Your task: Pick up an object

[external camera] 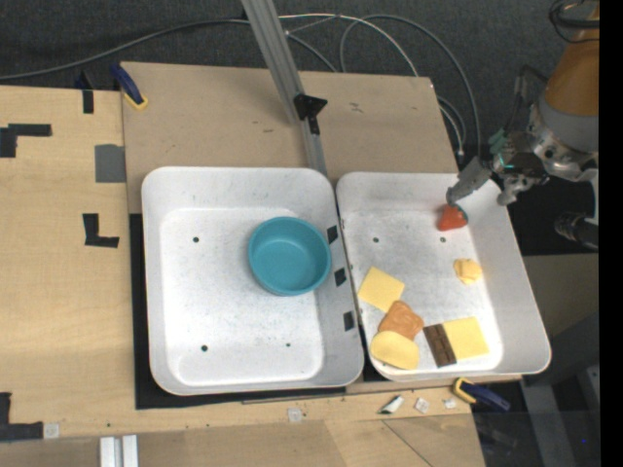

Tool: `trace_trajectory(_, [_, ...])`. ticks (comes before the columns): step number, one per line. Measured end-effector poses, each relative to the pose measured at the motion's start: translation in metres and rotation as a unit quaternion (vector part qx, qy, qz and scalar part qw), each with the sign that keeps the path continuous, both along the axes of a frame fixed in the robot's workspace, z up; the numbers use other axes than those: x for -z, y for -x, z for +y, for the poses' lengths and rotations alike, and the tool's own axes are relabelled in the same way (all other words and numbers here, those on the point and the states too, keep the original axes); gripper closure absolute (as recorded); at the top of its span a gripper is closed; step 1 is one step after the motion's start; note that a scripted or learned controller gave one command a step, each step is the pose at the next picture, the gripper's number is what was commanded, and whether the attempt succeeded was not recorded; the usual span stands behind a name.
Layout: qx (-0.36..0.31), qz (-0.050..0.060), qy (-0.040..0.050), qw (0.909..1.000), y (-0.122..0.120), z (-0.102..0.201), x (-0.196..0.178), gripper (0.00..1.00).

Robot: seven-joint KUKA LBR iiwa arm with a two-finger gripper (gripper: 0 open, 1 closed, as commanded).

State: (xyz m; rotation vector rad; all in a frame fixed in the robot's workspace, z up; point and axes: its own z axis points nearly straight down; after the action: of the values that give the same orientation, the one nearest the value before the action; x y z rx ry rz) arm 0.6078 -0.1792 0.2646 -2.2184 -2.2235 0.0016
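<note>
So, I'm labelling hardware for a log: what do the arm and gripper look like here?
The arm is rounded, with an orange band above a pale grey wrist section. The gripper at its end is a grey metal piece. Near the wrist sit dark fittings with a small teal spot.

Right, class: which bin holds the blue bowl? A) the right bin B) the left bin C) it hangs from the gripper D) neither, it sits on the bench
B: the blue bowl sits on the floor of the left bin, while the right bin holds the small food pieces.
</note>
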Motion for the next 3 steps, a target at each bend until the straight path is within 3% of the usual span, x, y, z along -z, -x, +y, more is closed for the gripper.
trace_trajectory(1, [0.0, 0.0, 0.0001, 1.0, 0.0, 0.0, 0.0, 0.0])
trace_trajectory(3, [0.0, 0.003, -0.0003, 1.0, 0.012, 0.014, 0.095, 0.0])
